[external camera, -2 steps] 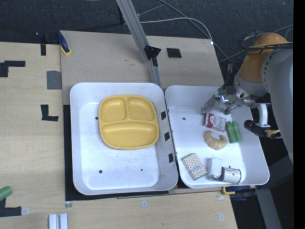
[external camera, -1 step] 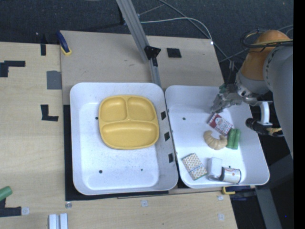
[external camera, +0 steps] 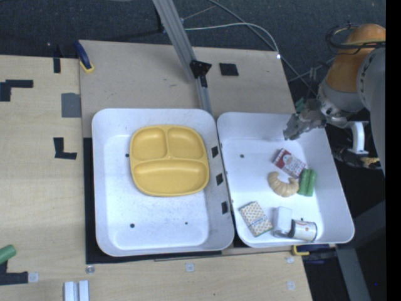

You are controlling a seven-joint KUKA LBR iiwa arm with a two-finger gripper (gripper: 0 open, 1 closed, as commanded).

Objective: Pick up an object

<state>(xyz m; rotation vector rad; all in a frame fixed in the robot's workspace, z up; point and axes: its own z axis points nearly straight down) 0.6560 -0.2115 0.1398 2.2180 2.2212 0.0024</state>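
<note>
while the gripper [external camera: 293, 130] hangs over the right bin [external camera: 250, 130] near its far rim, bare white floor lies open to its left. whether it is open or closed cannot be told. just below it lies a red-and-white packet [external camera: 289, 163], with a tan croissant [external camera: 283, 184] and a green object [external camera: 307, 182] beyond.

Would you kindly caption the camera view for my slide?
Gripper over the right bin above a croissant; yellow tray in the left bin.
</note>
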